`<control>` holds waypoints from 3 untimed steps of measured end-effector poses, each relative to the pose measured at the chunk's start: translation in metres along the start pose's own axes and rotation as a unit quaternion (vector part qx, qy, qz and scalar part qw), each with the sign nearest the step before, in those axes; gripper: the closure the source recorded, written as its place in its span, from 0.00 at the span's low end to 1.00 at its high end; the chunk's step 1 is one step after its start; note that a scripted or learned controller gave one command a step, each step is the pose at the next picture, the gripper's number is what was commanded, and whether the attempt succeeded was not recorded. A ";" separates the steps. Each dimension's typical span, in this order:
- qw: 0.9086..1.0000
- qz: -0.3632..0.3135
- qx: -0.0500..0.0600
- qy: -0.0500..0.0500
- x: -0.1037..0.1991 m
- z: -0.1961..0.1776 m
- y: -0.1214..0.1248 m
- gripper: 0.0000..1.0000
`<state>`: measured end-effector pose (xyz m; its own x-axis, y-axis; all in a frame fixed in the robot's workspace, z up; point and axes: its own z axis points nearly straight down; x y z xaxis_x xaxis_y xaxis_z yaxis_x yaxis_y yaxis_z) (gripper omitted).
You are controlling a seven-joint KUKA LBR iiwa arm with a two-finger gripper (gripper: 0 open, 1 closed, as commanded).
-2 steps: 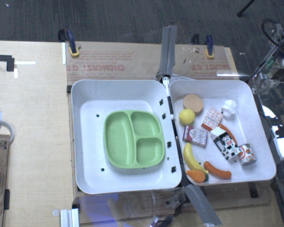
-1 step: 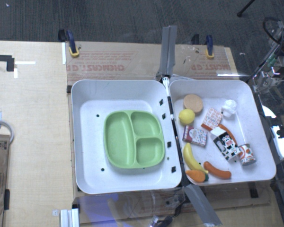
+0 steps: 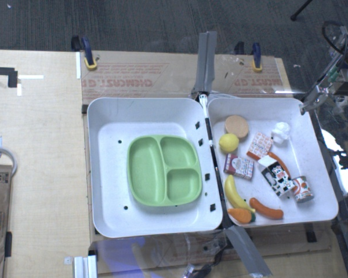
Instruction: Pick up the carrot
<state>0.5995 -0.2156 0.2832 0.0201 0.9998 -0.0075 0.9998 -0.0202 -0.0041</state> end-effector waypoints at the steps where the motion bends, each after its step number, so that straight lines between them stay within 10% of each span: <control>1: 0.993 0.120 -0.001 0.003 0.013 -0.003 0.025 0.00; 2: 0.997 0.078 0.000 0.004 0.003 0.125 -0.009 0.00; 3: 0.983 0.185 0.000 0.004 0.037 0.177 -0.052 0.00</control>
